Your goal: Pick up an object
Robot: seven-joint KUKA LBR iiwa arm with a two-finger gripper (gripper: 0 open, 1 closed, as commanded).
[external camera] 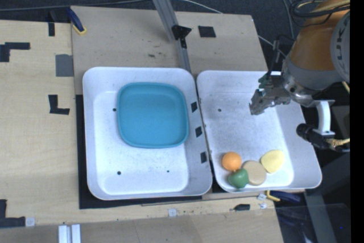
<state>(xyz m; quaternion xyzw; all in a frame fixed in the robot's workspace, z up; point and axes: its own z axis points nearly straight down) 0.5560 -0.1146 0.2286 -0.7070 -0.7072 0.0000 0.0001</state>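
Over the right bin [296, 122], the claw [260, 105] hangs above that bin's bare far half, well apart from the cluster of small things in its near part. Whether the claw is spread or pressed together I cannot tell; it reads as one dark lump from this angle. Nothing shows pinched in it.

Step in hand, as I judge it: reach and descend onto one item. To do it well, the arm needs to travel toward the near edge of the right bin, then line up over a single piece, not the gap between pieces. The cluster is tight, so an outer piece is the safer target. Risk: a drop into the middle shoves things around and grabs nothing.

Largest to smallest, all placed against the right bin:
- desk [34, 139], tan, carries both bins.
- left bin [96, 122], just beside the right bin, holds a blue plate [152, 115], flat, rounded-square.
- yellow object [272, 160], near part of the right bin, pale, lumpy, outermost toward the arm side; best pick.
- beige object [255, 173], touching the yellow one, roundish.
- orange ball [231, 160], round, smooth-looking, likely to roll.
- green object [238, 178], near rim, touching the beige one, just beside the orange ball.
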